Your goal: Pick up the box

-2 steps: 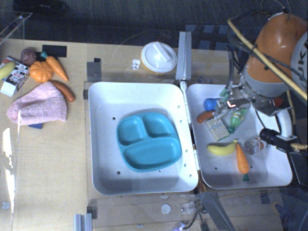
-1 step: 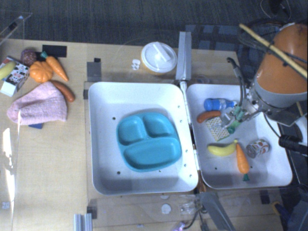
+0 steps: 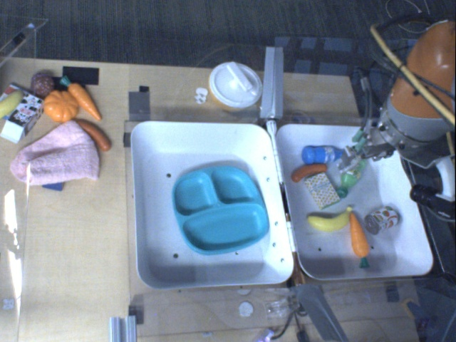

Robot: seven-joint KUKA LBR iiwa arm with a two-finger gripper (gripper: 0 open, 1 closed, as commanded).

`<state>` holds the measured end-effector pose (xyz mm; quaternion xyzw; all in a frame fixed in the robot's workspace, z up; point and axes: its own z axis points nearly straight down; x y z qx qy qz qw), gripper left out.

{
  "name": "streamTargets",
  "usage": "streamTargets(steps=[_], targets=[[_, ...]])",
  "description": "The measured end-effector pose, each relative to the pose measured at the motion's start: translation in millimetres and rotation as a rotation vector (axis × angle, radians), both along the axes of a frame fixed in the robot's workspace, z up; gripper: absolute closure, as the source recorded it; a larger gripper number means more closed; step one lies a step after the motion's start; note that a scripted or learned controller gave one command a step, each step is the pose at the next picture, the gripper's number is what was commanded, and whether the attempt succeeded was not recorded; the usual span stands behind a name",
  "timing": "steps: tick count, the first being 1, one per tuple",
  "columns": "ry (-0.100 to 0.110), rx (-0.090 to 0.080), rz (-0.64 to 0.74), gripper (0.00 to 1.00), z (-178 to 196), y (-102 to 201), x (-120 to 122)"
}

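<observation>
1. A pale wooden bench [image 3: 71, 248] runs across the view, with dark ribbed flooring [image 3: 178, 9] behind it, well up and left of the pincer.
2. Two shallow white bins sit side by side on the bench: the left bin [image 3: 153, 162], well to the pincer's left, and the right bin [image 3: 406, 255], over whose upper part the pincer hangs.
3. The grey arm [image 3: 417, 123] with its orange band [image 3: 431, 70] reaches in from the right edge, its wrist angled down and left toward the right bin.
4. A blue divided tray [image 3: 221, 206] lies in the left bin, far left of and below the pincer.
5. A pink cloth [image 3: 57, 159] rests on the bench at far left, beside a small orange pumpkin [image 3: 60, 105], a carrot [image 3: 87, 100] and a sausage [image 3: 95, 134].
6. A round white lidded container [image 3: 236, 85] stands on the bench above the bins, up and left of the pincer.
7. The pincer [image 3: 354, 164] hovers low near a green object [image 3: 350, 180]; whether its fingers are wide or narrow cannot be told.
8. The box [image 3: 321, 189], small and patterned, lies tilted just below and left of the pincer, apart from it.
9. A blue can [image 3: 318, 153] and a red sausage [image 3: 309, 172] lie just left of the pincer; a banana [image 3: 329, 221], an orange carrot [image 3: 359, 239] and a small tin [image 3: 382, 219] lie below it.
</observation>
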<state>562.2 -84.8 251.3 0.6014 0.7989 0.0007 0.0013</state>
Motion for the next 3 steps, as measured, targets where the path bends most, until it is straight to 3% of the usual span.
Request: streamTargets(steps=[1,2,3], targets=[[0.004,0.001,-0.156,1.00,-127.8,-3.1,-10.7],[-0.001,0.002,-0.316,1.00,-22.8,39.7,11.4],[0.003,0.001,-0.165,1.00,-116.7,-7.1,-2.5]])
